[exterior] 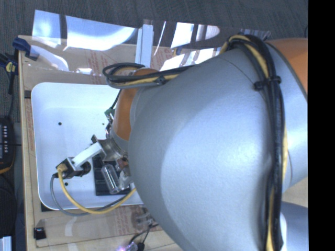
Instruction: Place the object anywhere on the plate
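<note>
The big grey arm (220, 150) hides most of the bench, its gripper (107, 174) low over the white bin's (47, 119) near edge, and I cannot tell its grip, the object's place or handling.

- the tabletop (78, 225) is light wood with faint reddish print on it, mostly peeking out along the near edge and the far side
- one shallow white bin (47, 119) sits right on it at the left, rounded corners, a couple tiny dark specks on its floor
- clear plastic sheeting (84, 35) stands along the far edge, catching a lot of glare
- small black block (38, 232) near the front left corner
</note>
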